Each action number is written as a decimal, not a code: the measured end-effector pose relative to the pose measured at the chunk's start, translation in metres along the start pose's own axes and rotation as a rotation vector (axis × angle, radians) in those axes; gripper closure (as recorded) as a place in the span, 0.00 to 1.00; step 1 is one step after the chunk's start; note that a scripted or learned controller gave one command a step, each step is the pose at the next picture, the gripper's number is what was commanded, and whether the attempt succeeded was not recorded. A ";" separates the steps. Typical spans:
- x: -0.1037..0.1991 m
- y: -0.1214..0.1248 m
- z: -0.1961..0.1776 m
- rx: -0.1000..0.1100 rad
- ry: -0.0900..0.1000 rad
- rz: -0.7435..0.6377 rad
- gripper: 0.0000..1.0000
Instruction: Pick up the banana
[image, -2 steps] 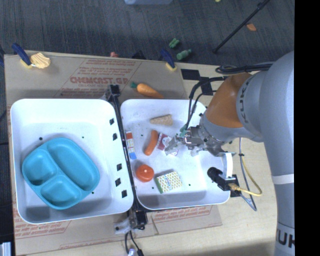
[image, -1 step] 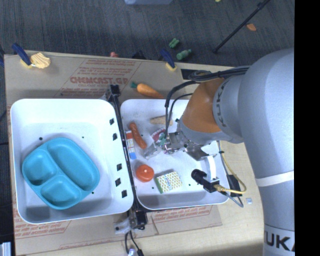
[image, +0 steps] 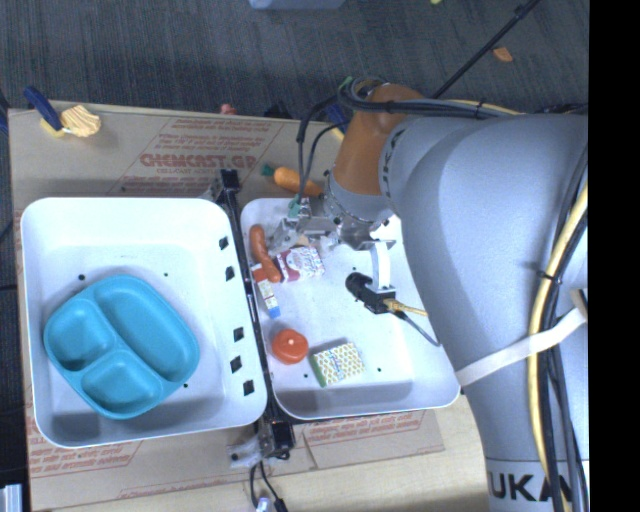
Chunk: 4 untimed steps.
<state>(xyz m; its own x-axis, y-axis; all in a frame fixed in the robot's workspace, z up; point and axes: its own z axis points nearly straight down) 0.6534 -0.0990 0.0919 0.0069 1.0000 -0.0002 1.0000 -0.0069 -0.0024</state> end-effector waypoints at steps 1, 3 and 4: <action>0.007 -0.079 0.001 0.003 0.000 -0.012 0.00; -0.001 -0.003 0.000 0.000 0.000 -0.130 0.00; -0.101 -0.020 -0.042 -0.001 -0.001 -0.258 0.00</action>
<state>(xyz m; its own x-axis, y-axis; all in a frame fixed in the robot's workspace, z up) 0.6329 -0.2003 0.1336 -0.2487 0.9686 -0.0009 0.9686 0.2487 -0.0011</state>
